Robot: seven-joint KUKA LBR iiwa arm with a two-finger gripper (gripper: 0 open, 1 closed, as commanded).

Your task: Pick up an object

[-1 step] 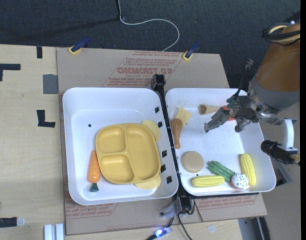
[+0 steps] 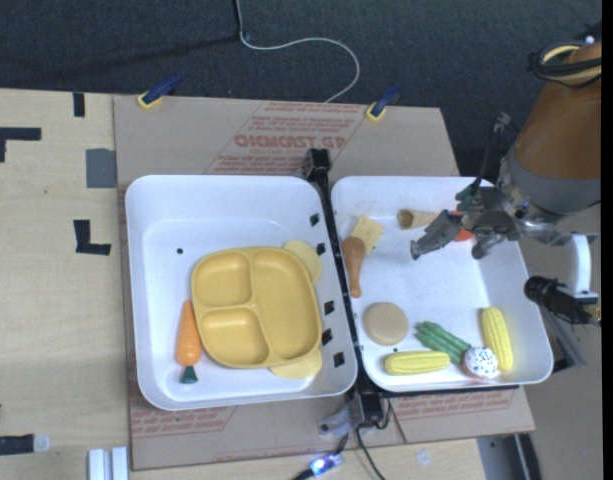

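We see the gripper over the right bin, upper part, jaws apart, holding nothing. Nearest candidate: small brown piece, just up-left of the jaws, long axis roughly left-right.

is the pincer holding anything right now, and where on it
Cannot be told: the pincer hangs over the right bin with something orange-red by its base, too blurred to call a grasp.

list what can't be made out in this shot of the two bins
- Gripper, camera view: fingers too dark and small against the right white bin to read as open or shut.
- Pale yellow flat pieces: mostly covered by the yellow divided plastic plate.
- Small brown item near the gripper: too small to identify.
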